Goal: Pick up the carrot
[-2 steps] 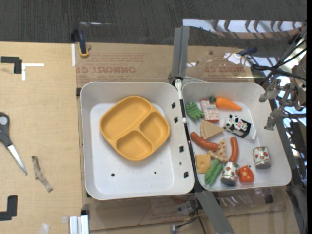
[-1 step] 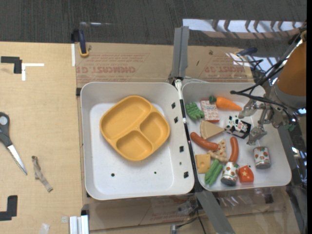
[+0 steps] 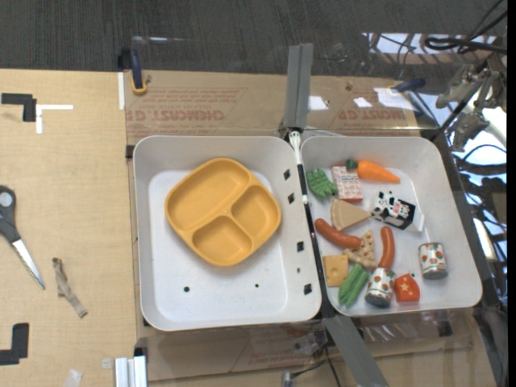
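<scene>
Claw: whether it is open, closed or gripping anything cannot be told from this view, so places are being given between the things themselves
Carrot [image 3: 377, 170]: lying on its side in the far part of the right bin [image 3: 442, 153], orange body pointing to the view's right, green top pointing left, nothing gripping it
Carrot's neighbours: a red-and-white packet [image 3: 348, 185] is lying just beside the green top, on its near side; a black-and-white carton [image 3: 395, 210] is sitting near the carrot, closer to the camera, apart from it
Green leafy toy [image 3: 321, 184]: resting by the right bin's left wall, just beside the packet
Cheese wedge [image 3: 348, 214]: lying in the middle of the right bin, between the packet and a red sausage [image 3: 337, 234]
Second sausage [image 3: 387, 247]: lying nearer the camera than the carton
Small tin [image 3: 433, 260]: standing near the right bin's right wall, well apart from the carrot
Green pod [image 3: 352, 284]: lying in the near part of the right bin, with another tin [image 3: 379, 287] just beside it
Left bin [image 3: 161, 297]: holding a yellow divided plate [image 3: 223, 210]
Worktop [image 3: 64, 176]: carrying both bins side by side, with scissors [image 3: 16, 240] lying at the view's far left
</scene>
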